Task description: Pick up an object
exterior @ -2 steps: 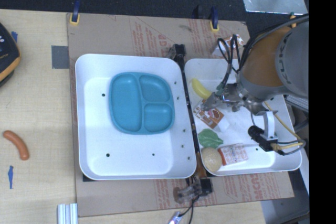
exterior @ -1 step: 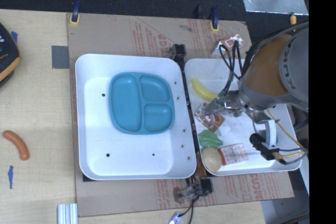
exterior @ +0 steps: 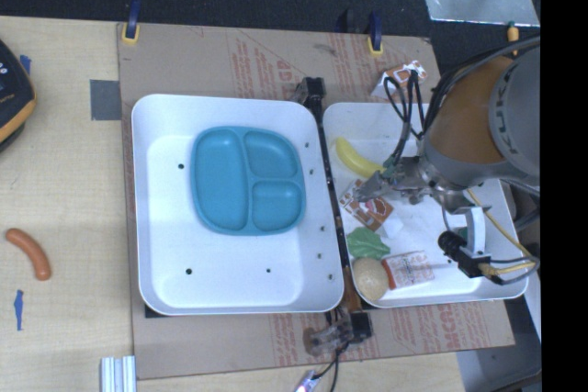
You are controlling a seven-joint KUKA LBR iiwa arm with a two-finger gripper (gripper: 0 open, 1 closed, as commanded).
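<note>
Arm: the grey arm [exterior: 478, 124] with its orange band is reaching in from the right of the frame, hanging over the right bin [exterior: 478, 289].
Tool: the tool [exterior: 377, 185] is pointing left over the right bin's upper middle, just above a red-and-white snack packet [exterior: 367, 211]; whether it is spread wide, narrowed or gripping anything cannot be told from this angle.
Right bin: a yellow banana [exterior: 354, 159] is lying near the upper left corner, the snack packet just below it, a green item [exterior: 367, 243] below that, a round beige item [exterior: 369, 278] sitting at the lower left corner, and a second red-and-white packet [exterior: 409, 269] lying just beside it to the right.
Left bin: the left bin [exterior: 165, 271] is carrying a blue divided plate [exterior: 246, 179] in its upper middle.
Table: a toy sausage [exterior: 29, 253] is lying on the table [exterior: 55, 179] at the left of the frame, well apart from both bins.
</note>
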